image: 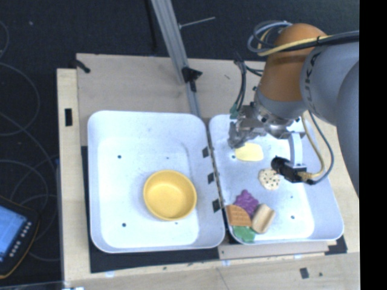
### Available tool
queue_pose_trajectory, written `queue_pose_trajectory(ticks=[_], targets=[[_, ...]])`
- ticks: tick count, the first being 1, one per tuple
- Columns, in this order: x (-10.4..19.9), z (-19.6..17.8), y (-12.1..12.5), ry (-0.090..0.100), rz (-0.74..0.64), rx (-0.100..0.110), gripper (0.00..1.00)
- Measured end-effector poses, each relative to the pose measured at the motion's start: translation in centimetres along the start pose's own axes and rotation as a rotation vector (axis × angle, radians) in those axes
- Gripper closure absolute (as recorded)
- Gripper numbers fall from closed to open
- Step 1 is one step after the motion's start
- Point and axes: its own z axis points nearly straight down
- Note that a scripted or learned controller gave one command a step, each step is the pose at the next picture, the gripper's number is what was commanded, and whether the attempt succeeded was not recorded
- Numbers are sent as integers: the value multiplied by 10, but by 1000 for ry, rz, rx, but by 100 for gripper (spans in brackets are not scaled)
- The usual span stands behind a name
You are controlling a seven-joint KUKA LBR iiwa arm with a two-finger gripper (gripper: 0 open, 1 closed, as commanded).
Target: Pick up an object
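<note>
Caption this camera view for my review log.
Grey two-finger gripper over pale yellow flat piece in right white bin; yellow bowl left.

Bowl (170,194) in left bin (115,132). In right bin (320,216): gripper (240,136) right of bowl and farther back; cookie (269,179), grapes (245,199), bread (262,218) right of bowl.

Pale wooden bench (133,83) on dark floor (36,17); loose cables (18,125); metal post (172,35) slanting upward.
</note>
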Motion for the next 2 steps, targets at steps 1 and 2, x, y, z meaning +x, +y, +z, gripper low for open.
queue_pose_trajectory(ticks=[1, 2], targets=[[57, 2, -15, 1, -1, 0, 100], [102, 4, -36, 0, 0, 0, 100]])
